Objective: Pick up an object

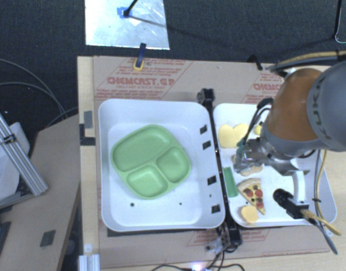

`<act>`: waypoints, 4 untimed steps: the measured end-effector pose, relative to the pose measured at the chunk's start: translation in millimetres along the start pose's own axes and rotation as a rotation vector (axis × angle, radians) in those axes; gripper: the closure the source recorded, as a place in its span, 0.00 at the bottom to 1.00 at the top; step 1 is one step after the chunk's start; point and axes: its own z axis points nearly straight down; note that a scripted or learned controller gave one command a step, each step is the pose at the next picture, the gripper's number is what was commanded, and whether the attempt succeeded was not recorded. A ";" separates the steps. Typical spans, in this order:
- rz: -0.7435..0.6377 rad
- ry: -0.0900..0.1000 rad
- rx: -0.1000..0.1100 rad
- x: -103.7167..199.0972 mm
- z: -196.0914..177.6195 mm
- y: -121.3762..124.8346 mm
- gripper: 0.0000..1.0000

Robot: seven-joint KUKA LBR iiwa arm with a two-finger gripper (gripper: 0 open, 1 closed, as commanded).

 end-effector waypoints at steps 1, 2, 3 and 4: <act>-0.003 0.000 -0.011 63.8 -23.2 -4.7 1.00; -0.003 0.001 -0.010 133.1 -32.0 -23.8 1.00; 0.014 -0.007 -0.020 37.7 -83.8 52.3 1.00; 0.009 -0.002 -0.011 35.9 -108.4 -13.8 1.00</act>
